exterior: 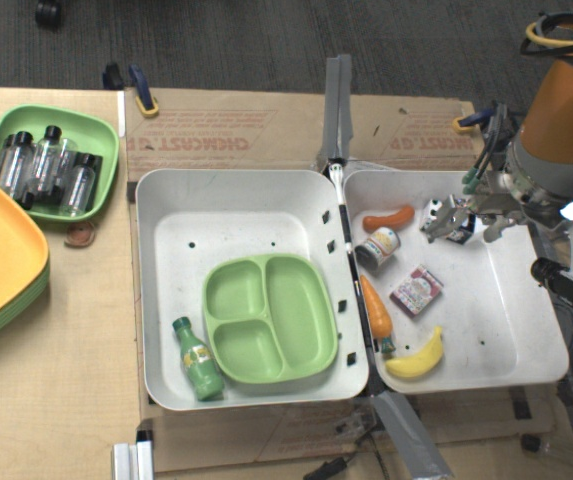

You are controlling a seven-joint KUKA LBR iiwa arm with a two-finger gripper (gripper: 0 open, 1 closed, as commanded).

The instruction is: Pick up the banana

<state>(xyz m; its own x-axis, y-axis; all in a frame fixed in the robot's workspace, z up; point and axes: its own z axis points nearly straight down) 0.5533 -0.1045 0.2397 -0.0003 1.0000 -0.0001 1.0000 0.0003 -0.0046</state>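
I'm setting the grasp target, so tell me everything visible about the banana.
The banana is yellow, smooth and curved, apparently a plastic toy, lying flat in the right bin near its front-left corner. Its ends turn up toward the far side. Its left end sits beside the carrot's green tip, possibly touching. The claw is well away from it.

A robotics lab: a cardboard-covered bench [266,133] holds two white bins [166,268], clamps [144,93] at 11 o'clock, grey carpet and a chair caster [48,10] beyond.
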